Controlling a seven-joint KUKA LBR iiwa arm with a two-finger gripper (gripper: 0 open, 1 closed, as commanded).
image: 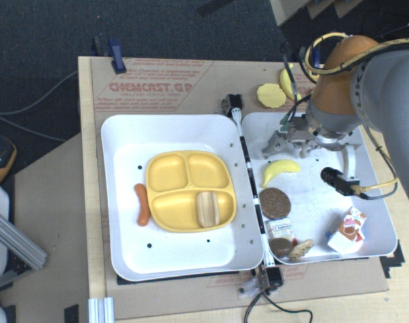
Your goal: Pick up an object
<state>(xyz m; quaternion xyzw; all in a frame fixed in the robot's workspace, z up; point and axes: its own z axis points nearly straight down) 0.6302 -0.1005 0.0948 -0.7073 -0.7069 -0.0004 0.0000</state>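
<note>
Banana (280,170) is my likeliest pick, I judge: it lies loose on the floor of the right bin (376,180), toward the far left part, and my gripper (290,142) hangs over that same part, just on the far side of it and, as far as I can see, not touching it. I cannot tell whether the gripper is released or clenched, and I see nothing held in it. The banana has bare floor on its right, which would suit a descent there better than one into the crowded near edge. In this bin I count one banana, one brown disc (275,202) just near of it by the left wall, one small packet (280,229) nearer again, one dark lump (280,246) and one pale cookie (301,249) touching each other at the near wall, and one carton (348,229) in the near right corner, well apart from the banana. The left bin (124,147) holds one yellow plate (167,173) in its middle, one bun (207,209) resting in the plate's near right part, and one sausage (142,204) on the bin floor against the plate's left rim. The plate's raised rim would crowd a grasp on the bun. Two yellow pieces (271,95) sit on the bench (151,86) beyond the right bin, outside both bins, so I take them to be out of play.
</note>
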